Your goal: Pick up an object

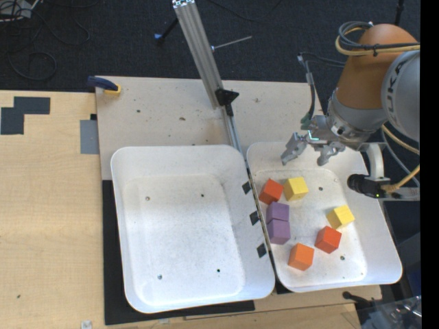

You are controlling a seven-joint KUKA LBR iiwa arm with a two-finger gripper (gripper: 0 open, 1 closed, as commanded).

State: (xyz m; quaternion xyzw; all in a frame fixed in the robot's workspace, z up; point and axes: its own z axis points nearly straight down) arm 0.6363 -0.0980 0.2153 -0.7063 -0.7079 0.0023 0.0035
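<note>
**Open fingers over the far end of the right bin**

The gripper (308,153) hangs above the far edge of the right bin (384,259), its two metal fingers (291,151) spread apart with nothing between them; the grey arm (405,94) with its orange band enters from the right.

Six small blocks lie in that bin, all matt and square-edged (they look like painted wood or foam, though which I cannot tell): a red block (271,190) just beside a yellow block (297,188); a purple block (278,222), taller than the rest, near the bin's left wall; a second yellow block (340,216); a second red block (328,239); an orange block (300,256) nearest the camera.

The left bin (137,266) is smooth white plastic with rounded corners, speckled with dark marks; both bins sit on a pale, scuffed table (158,115); a ridged aluminium bar (199,46) slants across it; beyond lies dark carpet with loose cables (20,9).
</note>
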